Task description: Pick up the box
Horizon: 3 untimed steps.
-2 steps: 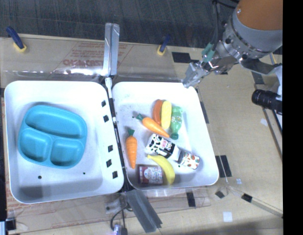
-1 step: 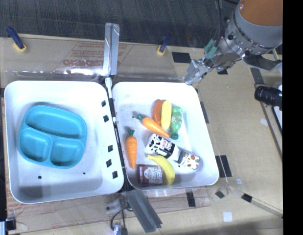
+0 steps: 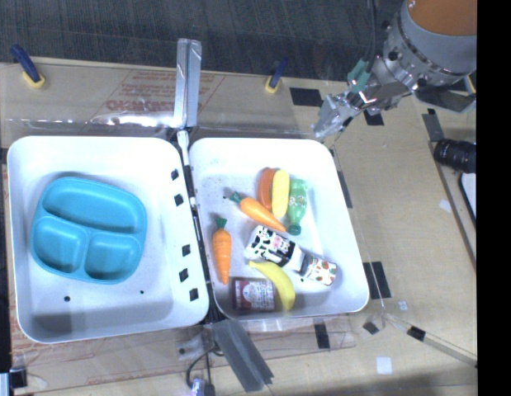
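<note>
Camera view, left to right: the left bin holds a blue divided tray. The right bin holds two carrots, a banana, a yellow piece beside an orange one, a green bottle, a dark jar, and the box, cow-patterned, near the middle. My gripper hangs just past that bin's far right corner with nothing in it; how wide it stands I cannot tell.
</note>
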Each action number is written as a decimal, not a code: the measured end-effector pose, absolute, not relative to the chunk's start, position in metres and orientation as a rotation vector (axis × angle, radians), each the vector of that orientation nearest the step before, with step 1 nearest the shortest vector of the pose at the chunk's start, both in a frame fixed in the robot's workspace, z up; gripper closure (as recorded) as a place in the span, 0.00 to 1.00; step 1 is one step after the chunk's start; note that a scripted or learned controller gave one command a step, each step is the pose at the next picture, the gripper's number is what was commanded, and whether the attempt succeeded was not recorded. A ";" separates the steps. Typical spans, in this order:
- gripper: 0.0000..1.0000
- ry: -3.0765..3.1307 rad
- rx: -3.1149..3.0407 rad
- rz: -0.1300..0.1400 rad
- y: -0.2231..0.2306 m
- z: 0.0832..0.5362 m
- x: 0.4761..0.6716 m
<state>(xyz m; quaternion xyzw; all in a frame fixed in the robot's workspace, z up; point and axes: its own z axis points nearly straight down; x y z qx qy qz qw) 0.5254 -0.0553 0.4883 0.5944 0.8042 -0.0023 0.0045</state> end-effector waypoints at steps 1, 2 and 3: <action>1.00 2.378 2.054 -0.006 -0.020 0.441 0.525; 1.00 2.298 2.144 -0.006 -0.097 0.344 0.483; 1.00 2.504 1.894 -0.002 -0.115 0.349 0.490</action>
